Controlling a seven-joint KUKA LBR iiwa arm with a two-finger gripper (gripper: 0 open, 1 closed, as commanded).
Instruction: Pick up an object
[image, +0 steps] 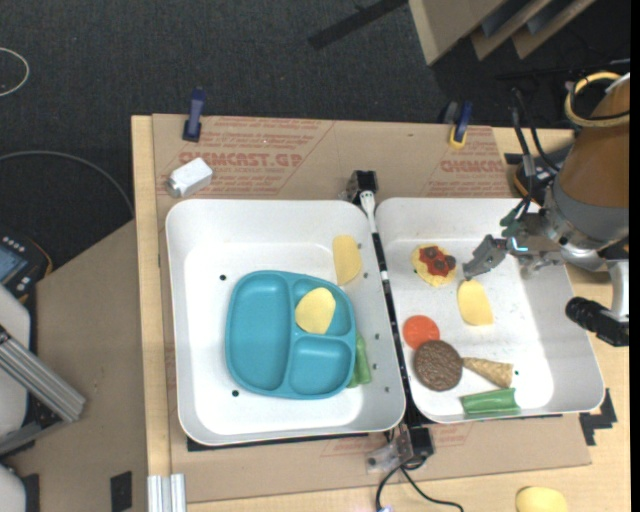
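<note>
Yellow is the piece (475, 304) that lies nearest the end effector (487, 257) in the right bin (570, 385), just below the fingertips and slightly to the left in the view, with its long axis running roughly up and down the picture. The end effector is seen low over the bin floor, between this piece and a small pizza toy (436, 264); nothing is seen between its fingers, and whether they are spread cannot be told.

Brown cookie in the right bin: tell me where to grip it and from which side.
Judging by its flat, round lie, come straight down on the cookie and pinch across its upper-left and lower-right rim. The orange disc and cone crowd its top and right; the gripper hangs above.
</note>
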